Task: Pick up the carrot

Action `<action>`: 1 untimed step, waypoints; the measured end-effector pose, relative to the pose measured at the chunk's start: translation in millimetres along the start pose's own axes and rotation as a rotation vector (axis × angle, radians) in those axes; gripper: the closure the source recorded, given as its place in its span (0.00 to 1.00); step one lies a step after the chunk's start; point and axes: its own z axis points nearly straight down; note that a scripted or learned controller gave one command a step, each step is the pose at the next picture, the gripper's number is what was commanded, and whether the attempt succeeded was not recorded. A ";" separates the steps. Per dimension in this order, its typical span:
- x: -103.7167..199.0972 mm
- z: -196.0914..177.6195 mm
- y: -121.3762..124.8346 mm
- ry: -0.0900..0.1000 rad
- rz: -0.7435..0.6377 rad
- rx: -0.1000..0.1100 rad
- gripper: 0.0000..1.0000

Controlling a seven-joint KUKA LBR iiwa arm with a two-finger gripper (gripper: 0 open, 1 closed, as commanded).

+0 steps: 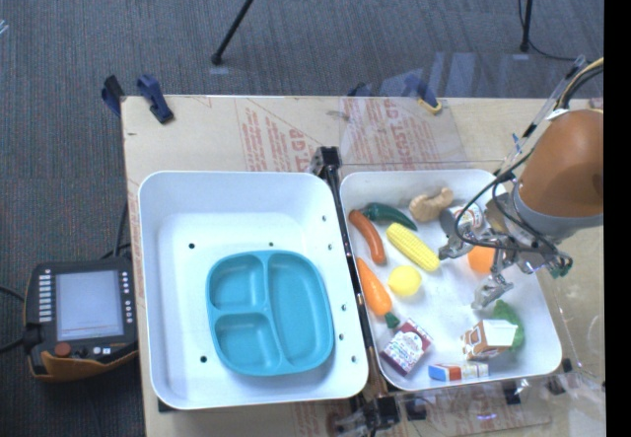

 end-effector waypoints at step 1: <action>-4.2 -11.1 2.1 -0.006 -0.006 0.001 1.00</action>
